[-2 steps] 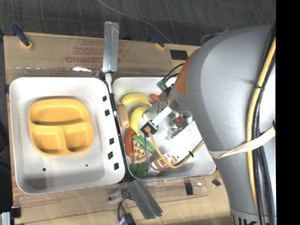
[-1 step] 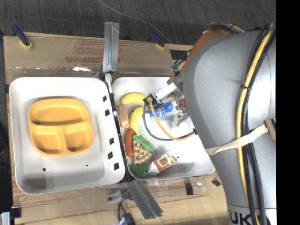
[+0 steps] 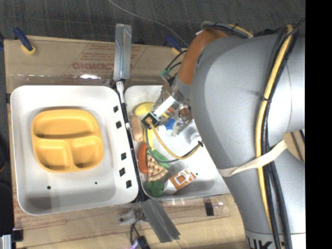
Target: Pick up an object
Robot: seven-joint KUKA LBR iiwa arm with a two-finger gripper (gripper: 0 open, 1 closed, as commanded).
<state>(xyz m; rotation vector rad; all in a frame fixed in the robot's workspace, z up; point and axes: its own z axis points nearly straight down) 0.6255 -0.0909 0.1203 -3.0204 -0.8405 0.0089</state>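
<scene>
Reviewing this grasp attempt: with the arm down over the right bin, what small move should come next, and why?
Probably a short straight descent, then closing. The gripper sits low in the right bin, over the clutter along its left wall: a yellow item and an orange item lie close by. Nothing is visibly between its fingers, so no lift seems warranted yet.
</scene>
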